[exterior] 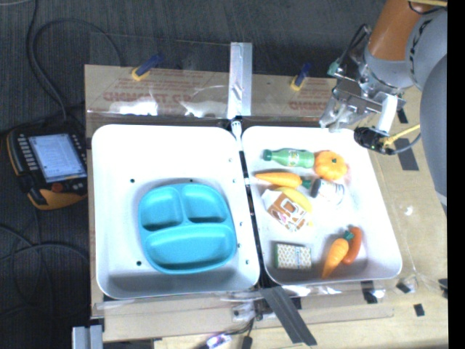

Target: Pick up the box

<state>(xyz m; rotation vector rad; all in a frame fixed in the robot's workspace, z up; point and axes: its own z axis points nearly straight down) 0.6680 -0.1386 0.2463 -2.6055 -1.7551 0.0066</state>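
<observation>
One box is seen lying near the front of the right bin. The gripper, its state impossible to tell, is poised beyond the bin's far rim; approach and descent are required.

Below the gripper, a green bottle, orange fruit, orange-and-white patterned box, orange carrot; far left, a blue tray.
</observation>
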